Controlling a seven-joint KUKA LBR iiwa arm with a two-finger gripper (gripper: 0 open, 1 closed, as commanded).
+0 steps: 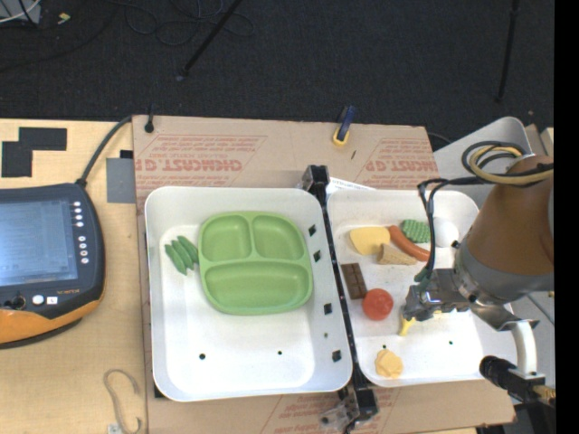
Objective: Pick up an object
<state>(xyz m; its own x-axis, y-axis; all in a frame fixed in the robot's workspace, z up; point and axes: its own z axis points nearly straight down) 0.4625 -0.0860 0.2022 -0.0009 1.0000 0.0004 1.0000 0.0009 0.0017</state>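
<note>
My gripper (418, 309) hangs low over the right bin (452, 355), just right of a red tomato (378, 304). A small yellow piece (404, 325) shows at its tip, but I cannot tell whether that piece is between the fingers. Left of the tomato lies a brown chocolate bar (354, 281). At the back of this bin sit a yellow food piece (367, 240), a tan slice (394, 255), an orange hot dog (410, 243) and a green ridged item (417, 230). A pale yellow lump (389, 363) lies near the front rim.
The left bin (172, 351) holds a green divided plate (254, 262) and green pea pods (181, 254) beside it. A black divider (331, 278) runs between the bins. A teach pendant (47, 256) lies on the bench at far left. The arm's bulk covers the right bin's right side.
</note>
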